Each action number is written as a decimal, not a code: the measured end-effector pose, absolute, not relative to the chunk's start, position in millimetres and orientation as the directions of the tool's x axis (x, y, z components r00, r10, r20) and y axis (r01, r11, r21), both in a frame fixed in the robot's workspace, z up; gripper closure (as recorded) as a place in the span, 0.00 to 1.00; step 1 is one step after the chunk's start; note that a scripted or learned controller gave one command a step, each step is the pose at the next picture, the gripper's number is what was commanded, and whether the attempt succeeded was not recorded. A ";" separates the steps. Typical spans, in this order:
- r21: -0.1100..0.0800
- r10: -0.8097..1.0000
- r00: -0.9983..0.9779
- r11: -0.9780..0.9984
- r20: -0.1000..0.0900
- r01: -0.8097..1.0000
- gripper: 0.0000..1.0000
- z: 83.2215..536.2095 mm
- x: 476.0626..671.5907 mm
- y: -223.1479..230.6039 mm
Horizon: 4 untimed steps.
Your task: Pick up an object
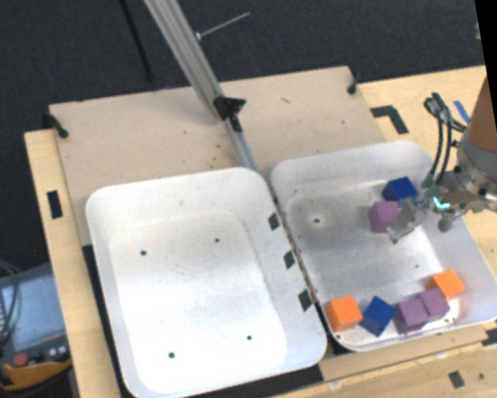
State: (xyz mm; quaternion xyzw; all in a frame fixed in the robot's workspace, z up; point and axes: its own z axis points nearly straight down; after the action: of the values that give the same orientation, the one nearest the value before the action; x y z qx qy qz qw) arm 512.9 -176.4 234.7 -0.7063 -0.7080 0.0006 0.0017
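Arm [482, 128]: entered from the right and reached over the right bin's far right side.
Gripper [420, 218]: hovered low over the right bin [342, 186], just right of the purple block; its fingers looked spread apart with nothing between them, though the view was blurred there.
Purple block [384, 215]: lay in the right bin's upper right part, touching or just beside the left finger.
Blue block [399, 189]: sat just behind the purple block, close to the gripper.
Front row: an orange block [344, 312], a second blue block [377, 314], a purple pair [421, 310] and a second orange block [448, 283] lay along the right bin's near edge.
Left bin [196, 279]: stood beside the right bin, their sides touching.
Bench [215, 118]: carried both bins; a slanted metal rail [189, 51] rose behind them.
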 end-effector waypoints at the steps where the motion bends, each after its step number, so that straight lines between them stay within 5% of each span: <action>1: 0.001 1.000 -0.001 0.001 0.000 1.000 0.00 236.8 513.7 -176.6; 4: -0.003 1.000 0.002 -0.002 -0.001 1.000 0.00 99.7 516.9 -178.6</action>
State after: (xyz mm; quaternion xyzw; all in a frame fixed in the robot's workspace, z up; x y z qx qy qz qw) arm 516.9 -178.6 99.7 -0.7078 -0.7064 0.0015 0.0006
